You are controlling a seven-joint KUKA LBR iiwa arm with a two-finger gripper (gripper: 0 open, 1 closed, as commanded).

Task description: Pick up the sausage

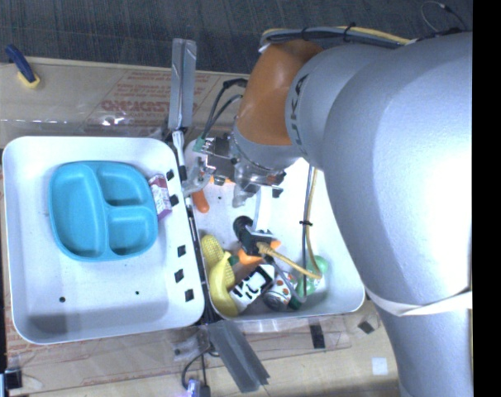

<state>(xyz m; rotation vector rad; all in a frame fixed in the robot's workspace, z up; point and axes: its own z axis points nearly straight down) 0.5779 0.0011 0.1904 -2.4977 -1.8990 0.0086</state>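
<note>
Right bin | sausage just below-left of fingers | fingers' state: cannot tell

Two white bins, one blue tray, one banana.

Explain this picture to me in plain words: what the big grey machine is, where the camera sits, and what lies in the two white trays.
The big grey shape is a robot arm with an orange band near its wrist, reaching in from the right. One camera looks down on the bench at a slant. The gripper hangs over the right bin, above a heap of small toys, among them a yellow banana-like piece. I cannot pick out the sausage for sure. The left bin holds a blue divided plate and a small packet by its right wall. I see nothing between the gripper's fingers.
</note>
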